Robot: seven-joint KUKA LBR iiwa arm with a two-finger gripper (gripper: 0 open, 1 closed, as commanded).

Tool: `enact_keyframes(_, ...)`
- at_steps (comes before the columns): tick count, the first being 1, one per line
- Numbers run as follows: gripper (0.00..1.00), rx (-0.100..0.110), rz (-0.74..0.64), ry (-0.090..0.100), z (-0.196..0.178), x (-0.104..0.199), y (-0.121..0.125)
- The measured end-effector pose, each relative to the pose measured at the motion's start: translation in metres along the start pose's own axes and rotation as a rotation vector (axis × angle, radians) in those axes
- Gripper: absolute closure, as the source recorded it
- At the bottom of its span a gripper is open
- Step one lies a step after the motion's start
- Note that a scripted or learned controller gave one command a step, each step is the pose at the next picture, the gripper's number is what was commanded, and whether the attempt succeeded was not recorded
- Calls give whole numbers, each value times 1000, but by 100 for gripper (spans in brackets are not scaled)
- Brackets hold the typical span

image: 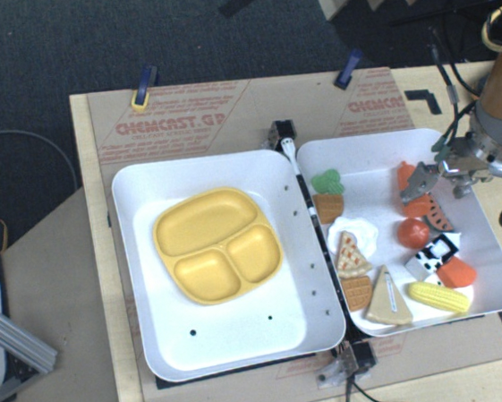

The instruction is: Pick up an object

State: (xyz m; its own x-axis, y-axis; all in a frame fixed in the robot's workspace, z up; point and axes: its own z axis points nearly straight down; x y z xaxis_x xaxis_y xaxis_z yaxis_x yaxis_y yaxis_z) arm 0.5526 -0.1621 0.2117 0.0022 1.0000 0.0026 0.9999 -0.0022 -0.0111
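While hanging over the right bin (380,147) toward its 3 o'clock wall, reaches in from 3 o'clock: grey gripper (435,176). Cannot tell whether clenched or released. Just beside it, at its 9 o'clock: orange toy piece (407,174), small, lumpy, matte, lying on the white floor; cannot tell whether touching the tool.

Open room in the right bin: bare white floor along the 12 o'clock wall and through the middle. Crowded from 3 to 6 o'clock: watermelon slice (438,212), red tomato (412,233), black-and-white block (437,253), red-orange piece (459,274), yellow corn cob (438,297) close to the 5 o'clock rim. Crowded along the 9 o'clock wall too: green piece (327,181), brown waffle (328,207), pizza slice (351,254), sandwich wedge (388,301).

Left bin (143,280), edge to edge with the right one: yellow divided plate (218,244) near the centre, with free floor on all sides, widest toward 6 o'clock.

Printed in red on the brown board (113,256) beneath, at 12 o'clock of the left bin: "CHEMCAST GP" (170,124). Same print repeated at 12 o'clock of the right bin, partly cut off. Blue clamps (143,88) on the board's far edge.
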Motion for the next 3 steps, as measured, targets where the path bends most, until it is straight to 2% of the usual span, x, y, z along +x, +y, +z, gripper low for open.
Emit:
enact_keyframes(1, 0, -11, -2, -2, -5, 0, 2)
enact_keyframes(3, 0, -3, -2, 0, 121, 3, 0)
